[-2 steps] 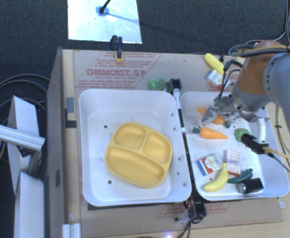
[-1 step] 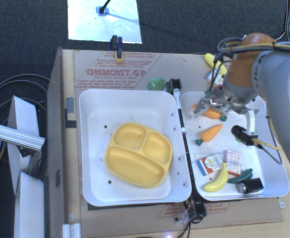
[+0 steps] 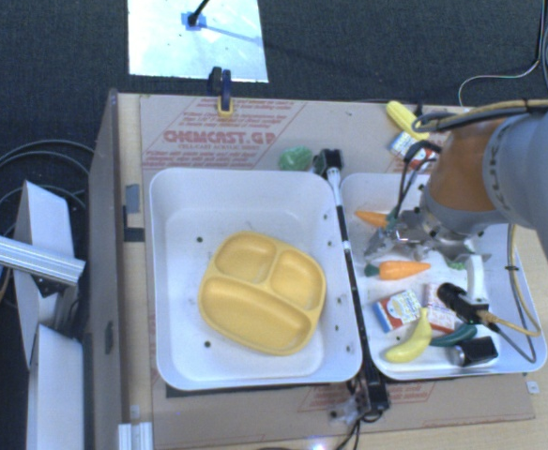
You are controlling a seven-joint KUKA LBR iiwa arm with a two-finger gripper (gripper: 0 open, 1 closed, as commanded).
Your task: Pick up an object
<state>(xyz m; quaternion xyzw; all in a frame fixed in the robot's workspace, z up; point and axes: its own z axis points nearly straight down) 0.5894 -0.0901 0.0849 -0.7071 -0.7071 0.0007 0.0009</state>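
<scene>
My gripper (image 3: 388, 242) hangs low over the back-left part of the right bin (image 3: 527, 345), its silver fingers pointing towards the divider. One orange carrot (image 3: 372, 218) lies just behind it and a second carrot (image 3: 401, 270) just in front. Both look free on the bin floor, and I see nothing between the fingers. Nearer the front lie a small white and blue box (image 3: 401, 308), a yellow banana (image 3: 412, 338) and a dark cylinder (image 3: 475, 351). The wrist hides the bin's back-right part.
The left bin (image 3: 175, 251) holds a yellow divided tray (image 3: 263, 292). A black-and-white rail (image 3: 346, 242) runs between the bins. Behind the bins, a green object (image 3: 296, 158) and a yellow object (image 3: 403, 117) sit on the cardboard.
</scene>
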